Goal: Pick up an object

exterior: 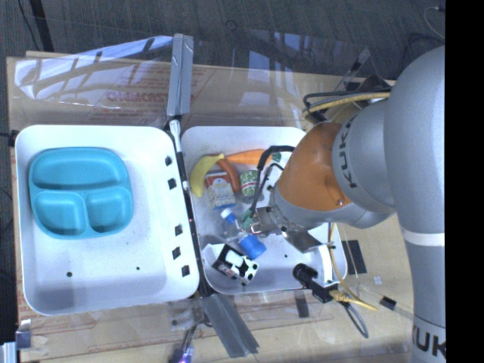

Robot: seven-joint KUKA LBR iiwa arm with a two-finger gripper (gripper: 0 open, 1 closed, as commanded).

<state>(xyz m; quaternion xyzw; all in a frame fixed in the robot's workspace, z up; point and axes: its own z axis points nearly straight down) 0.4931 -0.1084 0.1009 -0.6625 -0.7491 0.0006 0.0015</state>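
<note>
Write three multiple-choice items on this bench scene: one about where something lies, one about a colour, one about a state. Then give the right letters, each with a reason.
1. Where does the sectioned plastic tray lie?
A. in the left white bin
B. in the right white bin
C. on the bench outside both bins

2. What colour is that tray?
A. red
B. light blue
C. black

3. How does the robot arm stand?
A. parked away from both bins
C. stretched over the left bin
B. reaching down over the right bin

Answers: 1 A, the tray sits alone on the left bin's floor. 2 B, all three of its compartments are light blue. 3 B, its orange band and wrist hang above the clutter with the curved yellow banana and the orange carrot-shaped toy.
</note>
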